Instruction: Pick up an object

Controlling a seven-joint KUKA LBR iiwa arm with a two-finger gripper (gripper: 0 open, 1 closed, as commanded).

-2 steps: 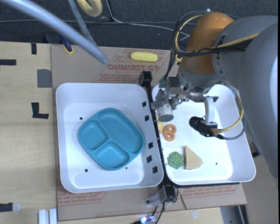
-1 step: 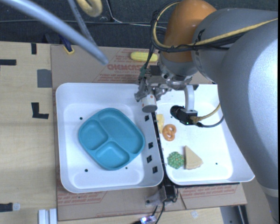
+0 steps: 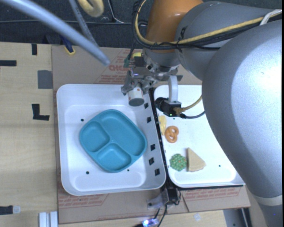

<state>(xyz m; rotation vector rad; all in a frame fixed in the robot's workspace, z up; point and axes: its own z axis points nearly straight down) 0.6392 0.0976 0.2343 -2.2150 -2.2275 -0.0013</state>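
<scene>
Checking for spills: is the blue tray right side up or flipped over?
Right side up: the blue tray lies flat in the left bin, its three compartments facing upward.

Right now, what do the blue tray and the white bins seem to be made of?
The blue tray looks like moulded plastic, matte: even colour, rounded compartments, soft sheen. The left bin and the right bin look like thin formed plastic, smooth and slightly glossy, with rounded rims. It could be coated metal; the look leaves that open.
</scene>
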